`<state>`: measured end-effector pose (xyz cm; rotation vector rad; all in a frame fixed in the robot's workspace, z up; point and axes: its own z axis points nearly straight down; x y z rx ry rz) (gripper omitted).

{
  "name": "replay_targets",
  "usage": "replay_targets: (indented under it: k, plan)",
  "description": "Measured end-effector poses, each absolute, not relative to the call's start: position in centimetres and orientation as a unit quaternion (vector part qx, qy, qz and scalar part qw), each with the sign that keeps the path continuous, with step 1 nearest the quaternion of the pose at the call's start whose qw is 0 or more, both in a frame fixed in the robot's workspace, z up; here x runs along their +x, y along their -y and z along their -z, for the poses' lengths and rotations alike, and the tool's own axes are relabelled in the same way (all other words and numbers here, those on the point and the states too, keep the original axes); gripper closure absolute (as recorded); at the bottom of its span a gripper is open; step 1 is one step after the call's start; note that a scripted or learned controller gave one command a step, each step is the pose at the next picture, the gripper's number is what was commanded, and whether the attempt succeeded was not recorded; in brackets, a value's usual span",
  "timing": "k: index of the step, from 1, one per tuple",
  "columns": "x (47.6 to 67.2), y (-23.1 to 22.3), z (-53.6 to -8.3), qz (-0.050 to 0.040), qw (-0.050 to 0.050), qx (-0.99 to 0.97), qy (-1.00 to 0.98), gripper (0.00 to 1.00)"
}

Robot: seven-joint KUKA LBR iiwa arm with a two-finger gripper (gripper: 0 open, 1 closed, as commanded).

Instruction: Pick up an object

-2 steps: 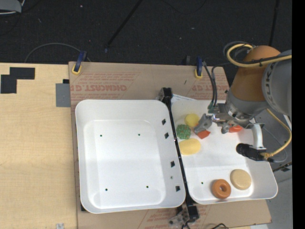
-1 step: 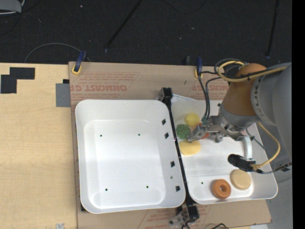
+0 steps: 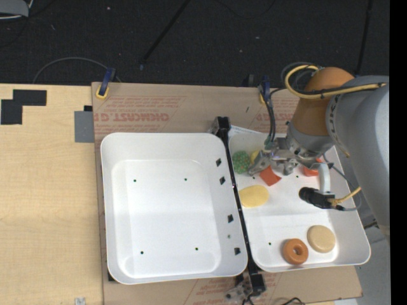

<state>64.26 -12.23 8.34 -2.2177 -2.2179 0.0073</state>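
Gripper (image 3: 275,162) low by the right bin's (image 3: 280,218) far edge, red block (image 3: 270,177) just off its near side, closest grab; can't tell if open or closed

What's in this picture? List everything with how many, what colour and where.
left bin: one, white, left side of the cardboard
right bin: one, white, touching the left bin's right side
green bumpy piece: one, green, right bin, far left corner
yellow oval piece: one, pale yellow, right bin, by the divider
red block: one, red, right bin, at the gripper
doughnut: one, orange-brown, right bin, near edge
round disc: one, tan, just right of the doughnut
cardboard sheet: one, brown, under both bins
clamps: two, yellow and blue, cardboard's far edge
arm: one, grey with orange band, from the right
gripper: one, metal, over the right bin
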Motion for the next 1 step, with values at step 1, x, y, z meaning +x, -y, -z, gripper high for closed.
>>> replay_targets:
  k: [1]
  plan:
    - [61.97, 11.63, -8.44, -0.0014, 0.002, -0.707, 0.707, 0.0]
